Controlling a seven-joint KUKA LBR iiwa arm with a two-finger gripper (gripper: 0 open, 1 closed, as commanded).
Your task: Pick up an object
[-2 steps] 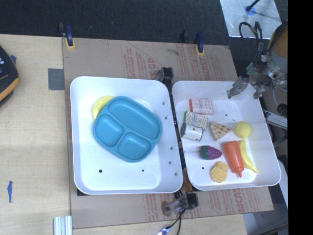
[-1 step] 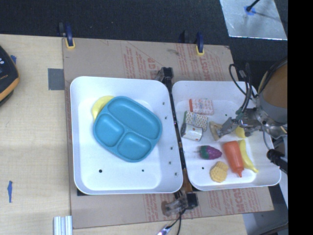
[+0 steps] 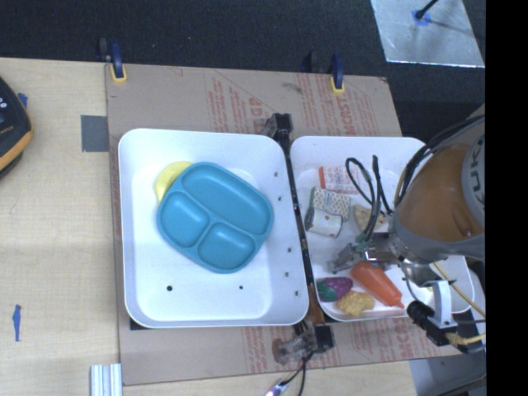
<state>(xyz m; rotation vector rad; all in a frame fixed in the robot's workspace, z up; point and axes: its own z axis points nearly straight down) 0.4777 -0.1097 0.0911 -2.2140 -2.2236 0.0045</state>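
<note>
1. The bench is pale wood grain, with a sheet of brown cardboard printed in red laid over it and held at its far edge by two clamps.
2. Two shallow white bins of smooth plastic, with rounded corners, sit side by side on the cardboard.
3. In the left bin a blue tray of glossy plastic lies tilted near the middle; it is rounded-rectangular with three moulded compartments.
4. A yellow piece peeks out from under the tray's far-left edge.
5. The right bin holds small toy items: an orange carrot, tapered and smooth, near the front edge.
6. Just beside it, toward the front-left corner, lie a purple and green lump and a bumpy tan piece.
7. A white printed packet rests toward the left wall, mid-bin.
8. The arm, grey with an orange band, reaches over the right bin's right side; black cables loop above it.
9. The gripper, dull metal, sits low just beside the carrot's far end. Whether its pincer is wide or closed cannot be told.
</note>
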